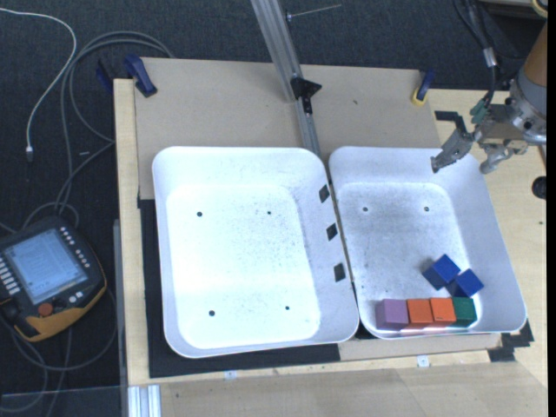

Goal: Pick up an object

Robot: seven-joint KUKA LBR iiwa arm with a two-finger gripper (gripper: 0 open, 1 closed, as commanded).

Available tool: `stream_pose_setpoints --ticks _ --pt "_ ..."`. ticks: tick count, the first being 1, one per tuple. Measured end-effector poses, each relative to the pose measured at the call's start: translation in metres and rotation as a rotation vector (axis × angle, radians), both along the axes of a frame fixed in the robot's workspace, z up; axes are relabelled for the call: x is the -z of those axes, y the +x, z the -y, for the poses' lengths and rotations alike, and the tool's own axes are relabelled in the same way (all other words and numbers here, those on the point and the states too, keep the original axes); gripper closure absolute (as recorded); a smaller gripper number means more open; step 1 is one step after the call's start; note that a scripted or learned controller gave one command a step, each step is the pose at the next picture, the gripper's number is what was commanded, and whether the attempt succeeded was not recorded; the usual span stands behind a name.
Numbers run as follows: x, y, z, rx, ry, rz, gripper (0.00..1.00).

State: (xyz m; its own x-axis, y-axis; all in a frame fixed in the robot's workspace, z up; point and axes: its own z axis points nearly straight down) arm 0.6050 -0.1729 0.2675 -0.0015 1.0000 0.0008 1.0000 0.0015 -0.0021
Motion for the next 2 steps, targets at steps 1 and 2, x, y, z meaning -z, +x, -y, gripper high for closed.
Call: stream_pose_setpoints --ticks 1,2 --pt "0.086 -0.028 0.025 0.004 0.002 -0.008 0.0" --pt "0.172 -0.092 0.023 0.004 0.003 -0.009 0.0"
